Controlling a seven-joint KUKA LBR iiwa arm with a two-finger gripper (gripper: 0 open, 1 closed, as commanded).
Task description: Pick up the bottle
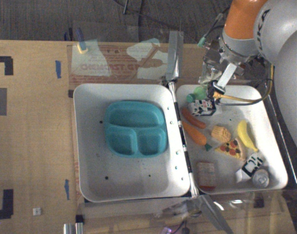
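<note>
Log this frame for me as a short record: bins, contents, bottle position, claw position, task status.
left bin: holds a teal divided tray
right bin: bottle, banana, carrot, pizza slice, other small items
bottle: lying in the right bin's near right corner, black-and-white label
claw: over the right bin's far left corner, by a green item
status: bottle not held, well apart from the claw

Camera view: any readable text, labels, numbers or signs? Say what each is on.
Nothing can be quoted.
Red print on the cardboard sheet: upside down and blurred, unreadable.
Label on the bottle: black and white, too small to read.
Markings on the black-and-white pack: too blurred to read.
</note>
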